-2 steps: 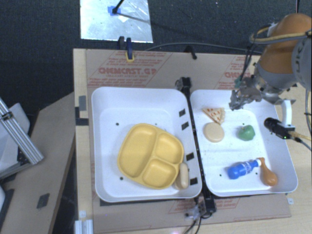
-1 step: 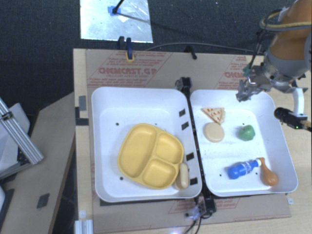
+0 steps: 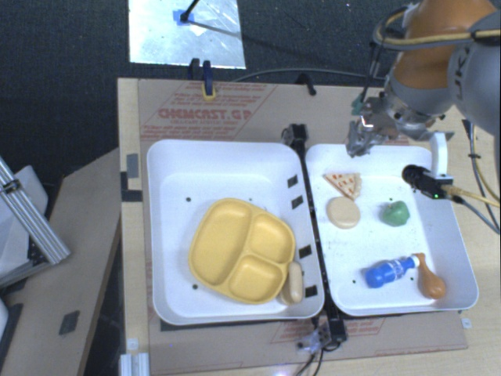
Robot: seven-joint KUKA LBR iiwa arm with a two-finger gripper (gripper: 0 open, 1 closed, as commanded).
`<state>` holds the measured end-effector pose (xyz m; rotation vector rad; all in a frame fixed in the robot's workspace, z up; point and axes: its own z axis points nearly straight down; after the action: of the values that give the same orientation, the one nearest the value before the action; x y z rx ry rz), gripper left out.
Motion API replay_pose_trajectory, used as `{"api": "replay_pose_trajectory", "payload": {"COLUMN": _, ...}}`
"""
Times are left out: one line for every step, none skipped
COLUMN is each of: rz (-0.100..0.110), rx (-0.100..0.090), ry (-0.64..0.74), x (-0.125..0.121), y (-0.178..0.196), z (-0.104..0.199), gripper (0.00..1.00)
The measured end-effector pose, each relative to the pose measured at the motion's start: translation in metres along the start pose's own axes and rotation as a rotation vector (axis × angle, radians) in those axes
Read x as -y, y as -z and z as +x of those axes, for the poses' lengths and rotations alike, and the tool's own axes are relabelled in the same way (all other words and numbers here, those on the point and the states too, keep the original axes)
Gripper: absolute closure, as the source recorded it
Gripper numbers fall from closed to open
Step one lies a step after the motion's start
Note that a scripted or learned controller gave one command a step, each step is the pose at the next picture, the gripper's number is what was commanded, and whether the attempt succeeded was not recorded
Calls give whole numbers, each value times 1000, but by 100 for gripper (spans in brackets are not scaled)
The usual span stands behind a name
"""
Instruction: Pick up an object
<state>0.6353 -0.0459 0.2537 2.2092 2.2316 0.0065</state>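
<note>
My gripper [image 3: 361,145] hangs over the far left corner of the right bin [image 3: 462,266], and I see nothing in it. Just in front of it lies a tan triangular pizza slice [image 3: 344,183], with a round beige biscuit [image 3: 343,212] below that. A green lump [image 3: 395,212] sits to the right of the biscuit. Near the bin's front lie a blue bottle [image 3: 389,272] on its side and a brown drumstick [image 3: 429,279].
The left bin [image 3: 168,210] holds a yellow divided plate [image 3: 241,249] with a small beige roll [image 3: 293,282] at its right edge. A black divider [image 3: 309,225] runs between the bins. A shiny sheet [image 3: 184,22] lies beyond the bench.
</note>
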Motion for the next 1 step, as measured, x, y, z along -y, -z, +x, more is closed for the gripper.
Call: {"api": "replay_pose_trajectory", "payload": {"rz": 3, "rx": -1, "ry": 0, "x": 1, "y": -13, "z": 58, "gripper": 100}}
